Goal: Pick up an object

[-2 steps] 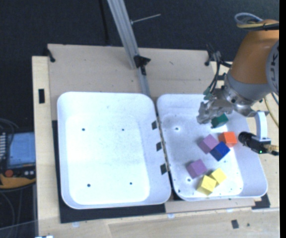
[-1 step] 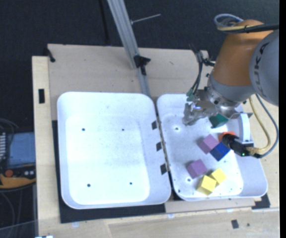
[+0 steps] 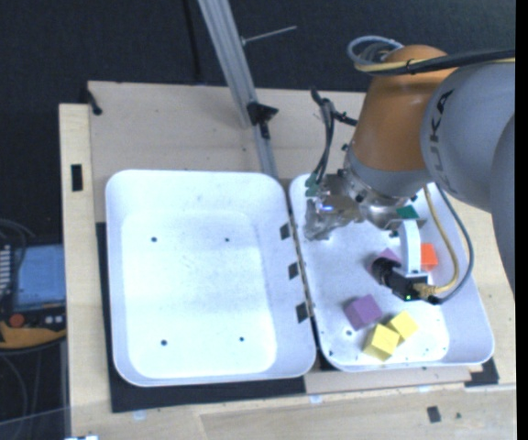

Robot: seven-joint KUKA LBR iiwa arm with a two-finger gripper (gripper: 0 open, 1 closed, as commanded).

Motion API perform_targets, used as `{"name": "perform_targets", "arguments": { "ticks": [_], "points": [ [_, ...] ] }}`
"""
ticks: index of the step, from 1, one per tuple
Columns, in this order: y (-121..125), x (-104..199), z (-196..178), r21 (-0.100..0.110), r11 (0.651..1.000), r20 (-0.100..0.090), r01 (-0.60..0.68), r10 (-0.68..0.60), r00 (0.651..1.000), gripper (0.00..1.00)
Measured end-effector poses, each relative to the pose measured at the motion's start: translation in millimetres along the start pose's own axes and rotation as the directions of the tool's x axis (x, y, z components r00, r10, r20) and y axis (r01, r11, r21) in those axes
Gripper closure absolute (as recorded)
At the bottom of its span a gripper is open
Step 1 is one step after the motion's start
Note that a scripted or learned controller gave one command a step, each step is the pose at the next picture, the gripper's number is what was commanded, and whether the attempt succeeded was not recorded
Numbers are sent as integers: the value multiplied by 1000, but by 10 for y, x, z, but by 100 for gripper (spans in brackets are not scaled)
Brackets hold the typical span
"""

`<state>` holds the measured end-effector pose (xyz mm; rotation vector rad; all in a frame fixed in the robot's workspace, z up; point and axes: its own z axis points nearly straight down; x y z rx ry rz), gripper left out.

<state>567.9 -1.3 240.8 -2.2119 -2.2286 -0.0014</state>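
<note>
Claw (image 3: 322, 216) hangs low over the right bin's (image 3: 470, 342) far-left corner, its state impossible to tell; purple block (image 3: 363, 311) and yellow blocks (image 3: 390, 334) lie near the front. Step looks like approach; next calls for descending onto one

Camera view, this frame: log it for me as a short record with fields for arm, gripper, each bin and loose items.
arm: grey with orange band, reaching in from the right
gripper: low over the right bin's upper left corner, nothing seen between its fingers
right bin: holds a purple block, two yellow blocks, an orange piece
left bin: white, beside the right bin
</note>
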Motion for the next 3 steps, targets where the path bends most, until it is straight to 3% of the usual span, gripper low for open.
{"name": "perform_targets", "arguments": {
  "ticks": [2,3],
  "points": [
    [-254,894,-24,2,1000,0,0,0,1000,100],
    [-249,866,-20,2,1000,1,-6,6,1000,0]
  ]
}}
